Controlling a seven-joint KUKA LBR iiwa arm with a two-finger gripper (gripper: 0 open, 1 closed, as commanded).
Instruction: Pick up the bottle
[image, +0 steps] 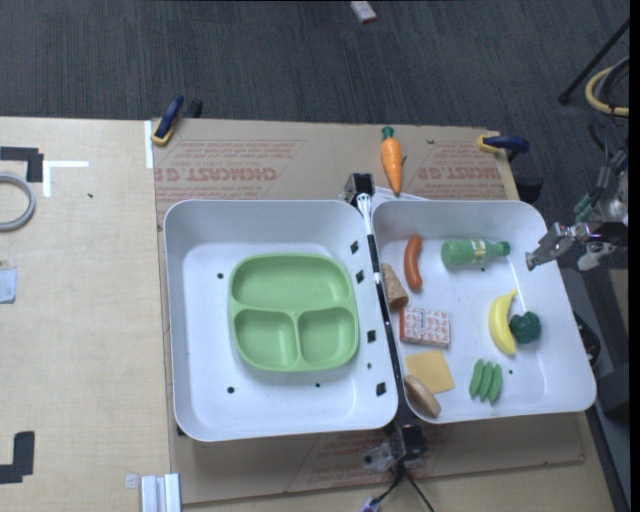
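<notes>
Bottle (475, 252) lies on its side in the right bin (560, 345), up near the far wall, green glossy plastic with a yellowish label band and its neck pointing right. The jaws (548, 250) sit at the bin's right rim, just beside the bottle's cap end but apart from it, and whether they stand apart or together I cannot tell; the metal parts blur together there, and nothing shows between them. Left of the bottle, a smooth reddish sausage (413, 262) lies nearly upright in the picture. Below it, a brown bread-like chunk (396, 290) rests against the bin's left wall, then a square cracker (425, 325) with a red-and-white pattern, then a flat yellow cheese slice (430, 371) and a rounded tan piece (423, 398) at the near corner. On the right side, a curved yellow banana (502, 322) is touching a knobbly dark green broccoli (524, 327), with ridged green pea pods (486, 380) below. The left bin (190, 330) holds a pale green three-section plate (294, 312), matte and round-cornered. An orange carrot (390, 158) lies on the cardboard (230, 165) beyond the bins, all of it on the light wooden desk (80, 330).
</notes>
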